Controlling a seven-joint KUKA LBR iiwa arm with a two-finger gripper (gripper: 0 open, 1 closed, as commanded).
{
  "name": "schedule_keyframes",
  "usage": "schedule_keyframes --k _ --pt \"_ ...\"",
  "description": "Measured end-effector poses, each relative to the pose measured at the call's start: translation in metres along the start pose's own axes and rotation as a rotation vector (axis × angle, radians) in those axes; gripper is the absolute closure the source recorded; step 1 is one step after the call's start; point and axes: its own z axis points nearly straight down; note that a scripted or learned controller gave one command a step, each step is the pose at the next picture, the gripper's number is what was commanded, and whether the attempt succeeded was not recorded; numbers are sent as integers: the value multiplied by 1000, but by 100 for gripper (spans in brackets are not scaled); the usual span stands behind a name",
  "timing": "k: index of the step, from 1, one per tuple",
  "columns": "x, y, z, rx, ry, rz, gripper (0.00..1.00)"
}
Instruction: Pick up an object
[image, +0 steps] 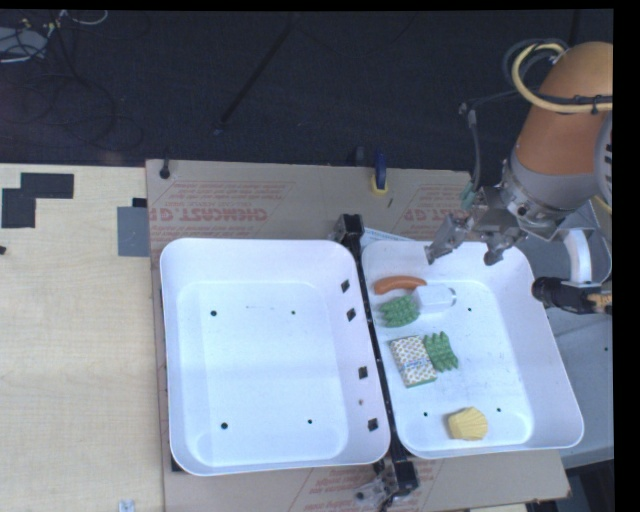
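Yellow ridged toy (467, 424) lies nearest me in the right white bin (540, 340), beyond it a patterned square packet (412, 361) touching a green leafy piece (440, 351), then another green piece (400, 311) under an orange sausage-shaped toy (400, 284). My tool (470, 246) hangs over the bin's far rim, fingers spread and gripping nothing, I judge poised to descend. Left white bin (190, 300) sits alongside on the table (70, 330).

A brown printed cardboard sheet (300, 195) lies under the bins on a pale wooden bench (70, 340), with a blue-and-yellow clamp (380, 172) at its far edge.
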Motion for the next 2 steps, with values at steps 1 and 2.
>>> schedule_keyframes --k 1,2 --pt "-1 0 -10 1 0 -1 100" --pt "-56 -100 -30 1 -1 9 100"
